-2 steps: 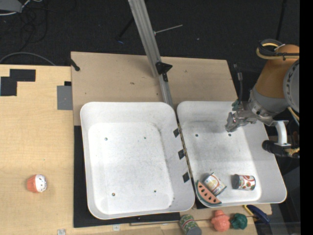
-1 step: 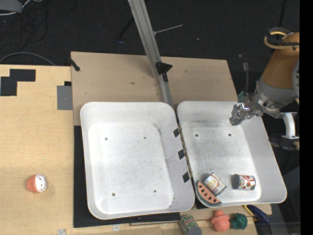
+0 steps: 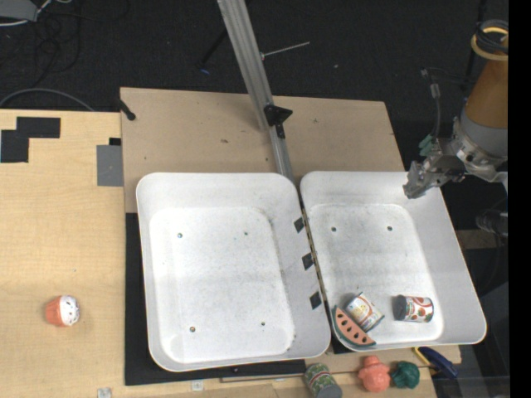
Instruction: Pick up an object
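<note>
Bins sit side by side on the bench, long edges touching along a seam marked by three small black clips. The left bin has a speckled white floor with a few small dark dots. The right bin holds three items, all grouped in its near end.

Contents of the right bin:
- A small can with a white, yellow and red label lies tilted on its side near the near-left corner.
- A watermelon slice toy, red with a green rind, lies just beside that can, against the near-left rim.
- A second can, red and white with a dark end facing left, lies on its side to the right of the first, apart from it.

Items outside the bins:
- A dark green can, a pink toy and a green toy rest on the bench just past the near rim of the right bin.
- A small orange and white ball-like figure rests on the light wood board well to the left of the left bin.

The gripper hangs over the far right rim of the right bin, well apart from all three items at the near end. Whether its claw is apart or together cannot be told; nothing is visibly clamped in it.

A metal rail runs diagonally from the far side toward the seam between the bins.
</note>
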Action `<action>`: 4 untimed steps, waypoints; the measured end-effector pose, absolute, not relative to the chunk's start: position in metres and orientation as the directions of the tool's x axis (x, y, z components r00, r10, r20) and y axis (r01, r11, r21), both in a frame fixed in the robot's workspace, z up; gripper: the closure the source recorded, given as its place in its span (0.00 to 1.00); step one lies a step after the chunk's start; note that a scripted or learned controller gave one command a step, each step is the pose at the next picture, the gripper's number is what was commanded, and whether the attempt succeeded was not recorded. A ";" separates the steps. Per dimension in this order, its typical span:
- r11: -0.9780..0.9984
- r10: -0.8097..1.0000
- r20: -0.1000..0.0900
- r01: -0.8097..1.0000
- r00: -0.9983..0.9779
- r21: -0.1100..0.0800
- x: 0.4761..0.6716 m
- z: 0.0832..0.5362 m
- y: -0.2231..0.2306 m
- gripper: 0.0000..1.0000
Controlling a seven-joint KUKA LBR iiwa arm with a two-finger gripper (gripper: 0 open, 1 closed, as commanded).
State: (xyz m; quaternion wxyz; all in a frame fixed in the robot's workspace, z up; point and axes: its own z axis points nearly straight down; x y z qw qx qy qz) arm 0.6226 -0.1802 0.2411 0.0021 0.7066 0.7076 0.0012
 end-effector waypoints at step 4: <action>0.004 1.000 0.003 1.000 -0.004 -0.005 0.616 0.216 -0.019 1.00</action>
